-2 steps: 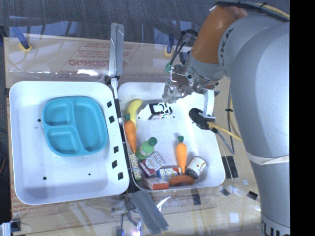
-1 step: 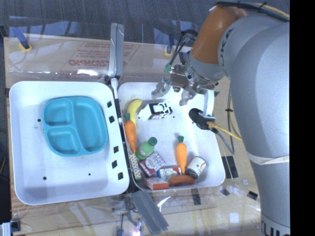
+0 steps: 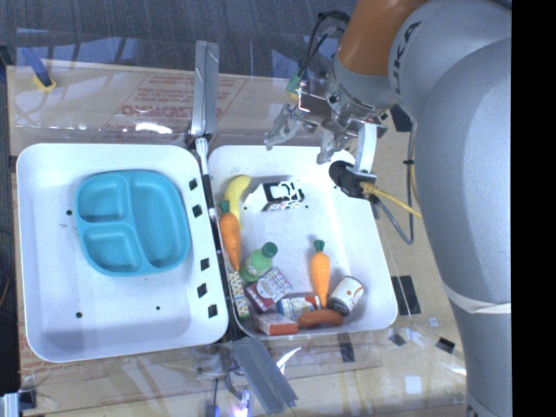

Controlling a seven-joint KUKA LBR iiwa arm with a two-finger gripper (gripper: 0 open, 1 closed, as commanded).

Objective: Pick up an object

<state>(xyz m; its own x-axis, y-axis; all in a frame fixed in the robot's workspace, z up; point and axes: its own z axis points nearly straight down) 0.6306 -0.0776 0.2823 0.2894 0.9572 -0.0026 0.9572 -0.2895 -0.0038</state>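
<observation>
up high, the end effector [image 3: 302, 137] hangs spread wide and holds nothing, over the back rim of the right bin [image 3: 369, 224]. the banana [image 3: 234, 188] lies below it.

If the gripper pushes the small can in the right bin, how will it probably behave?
The can lies on its side, so it would probably roll rather than slide. A carrot beside it may stop rolling that way. It looks rigid, and its round wall may slip between fingers.
</observation>
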